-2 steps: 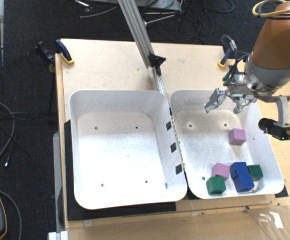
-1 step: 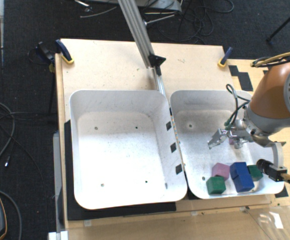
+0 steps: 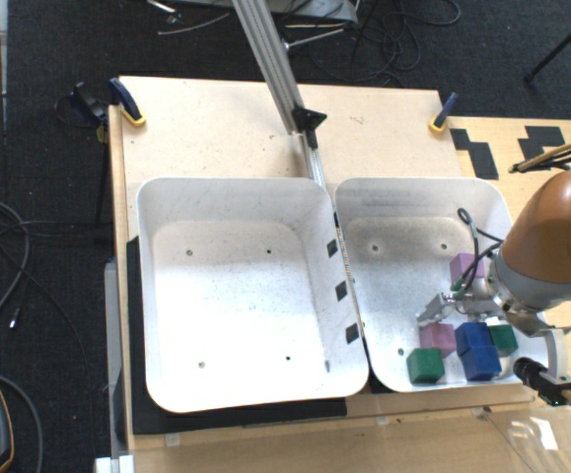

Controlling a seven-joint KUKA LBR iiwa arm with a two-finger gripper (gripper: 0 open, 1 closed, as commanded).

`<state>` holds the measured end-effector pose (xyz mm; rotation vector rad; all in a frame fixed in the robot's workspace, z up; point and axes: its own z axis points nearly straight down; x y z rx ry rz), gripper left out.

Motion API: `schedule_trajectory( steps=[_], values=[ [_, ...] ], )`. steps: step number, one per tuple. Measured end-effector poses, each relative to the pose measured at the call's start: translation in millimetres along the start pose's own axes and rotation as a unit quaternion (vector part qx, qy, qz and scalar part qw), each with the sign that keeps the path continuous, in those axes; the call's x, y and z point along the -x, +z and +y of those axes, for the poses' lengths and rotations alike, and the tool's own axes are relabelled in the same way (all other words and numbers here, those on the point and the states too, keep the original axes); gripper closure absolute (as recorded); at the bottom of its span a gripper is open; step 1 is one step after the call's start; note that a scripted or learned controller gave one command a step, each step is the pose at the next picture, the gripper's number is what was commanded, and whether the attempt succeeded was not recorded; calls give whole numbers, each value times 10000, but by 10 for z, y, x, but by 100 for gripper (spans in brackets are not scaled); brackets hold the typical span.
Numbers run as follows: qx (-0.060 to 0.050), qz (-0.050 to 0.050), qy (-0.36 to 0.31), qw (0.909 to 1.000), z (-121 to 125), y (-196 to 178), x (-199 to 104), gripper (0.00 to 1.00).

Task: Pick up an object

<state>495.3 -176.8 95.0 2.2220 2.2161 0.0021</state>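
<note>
Nearest the camera, along the front rim of the right bin (image 3: 384,377), a green block (image 3: 425,365) sits by itself, with a blue block (image 3: 478,350) just to its right. A pink block (image 3: 437,337) lies touching the green one's far edge, and a second green block (image 3: 503,338) peeks out behind the blue one, partly hidden by the arm. Above this cluster the gripper (image 3: 441,307) hangs low over the bin floor, its metal fingers (image 3: 430,311) pointing left toward the pink block; whether they are spread or closed cannot be told from this angle, and nothing is seen between them. A little farther back, a pale purple block (image 3: 463,265) rests beside the wrist, with a dark cable (image 3: 470,227) looping over it. The grey arm (image 3: 546,249), with its broad orange band, enters from the right and covers that corner of the bin.

To the left, the left bin (image 3: 157,264) shows a white, speckled floor. Both bins rest on a light wooden bench (image 3: 226,126). Beyond them, a slanted aluminium rail (image 3: 265,47) rises from between the bins, and blue-and-yellow clamps (image 3: 127,101) grip the bench's far corners. Black carpet (image 3: 38,166) with loose cables lies past the bench.
</note>
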Motion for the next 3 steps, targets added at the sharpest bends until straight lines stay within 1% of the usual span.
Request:
schedule_trajectory(
  steps=[1, 2, 3],
  values=[
    [7, -11, -22, 10000, 552, -8, 412, 0],
    [4, 4, -43, 10000, 929, -3, 101, 0],
    [-12, 4, -25, 10000, 907, -1, 123, 0]
  ],
)
